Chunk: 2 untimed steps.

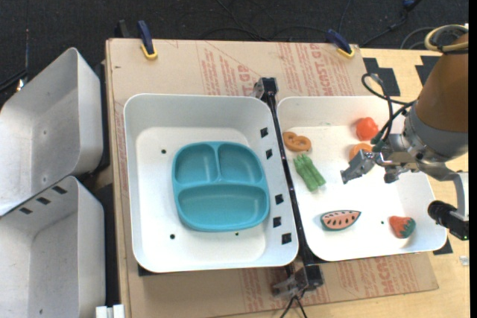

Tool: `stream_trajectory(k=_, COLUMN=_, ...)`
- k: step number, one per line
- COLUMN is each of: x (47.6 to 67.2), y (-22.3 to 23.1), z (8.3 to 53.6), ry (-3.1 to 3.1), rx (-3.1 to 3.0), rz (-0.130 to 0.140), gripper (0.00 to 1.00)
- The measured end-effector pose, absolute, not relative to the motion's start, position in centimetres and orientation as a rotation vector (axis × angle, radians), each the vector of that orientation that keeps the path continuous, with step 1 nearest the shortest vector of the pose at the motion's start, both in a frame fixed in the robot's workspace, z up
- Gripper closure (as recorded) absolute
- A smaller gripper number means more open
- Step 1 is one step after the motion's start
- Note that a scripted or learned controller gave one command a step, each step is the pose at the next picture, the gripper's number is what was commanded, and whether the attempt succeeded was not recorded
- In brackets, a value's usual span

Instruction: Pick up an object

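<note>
One orange toy [359,151] touching end effector [370,165], right bin [328,112]

— What can I pick from here?

— I see a pretzel [297,141] and a green pod [309,172] lying flat, both left of the pincer [370,166]. A watermelon slice [340,219] lies below it, a strawberry [402,226] below to its right.

— Anything closer?

— An orange fruit [366,128] just above it, and a small orange piece [359,151] right by its tips.
</note>
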State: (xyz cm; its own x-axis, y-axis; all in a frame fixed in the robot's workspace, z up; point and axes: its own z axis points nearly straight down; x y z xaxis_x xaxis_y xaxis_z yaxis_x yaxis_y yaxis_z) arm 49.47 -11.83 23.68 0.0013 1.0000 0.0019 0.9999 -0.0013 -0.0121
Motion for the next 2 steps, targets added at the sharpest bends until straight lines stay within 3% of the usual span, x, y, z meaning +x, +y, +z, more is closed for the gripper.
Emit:
stream_trajectory(k=1, x=49.7, y=-11.8, z=24.2, ry=-2.222, rx=-2.219, rz=0.001, gripper=0.0)
stream_trajectory(k=2, x=49.4, y=-12.0, z=17.8, ry=-2.215, rx=-2.22, rz=0.006, gripper=0.0)
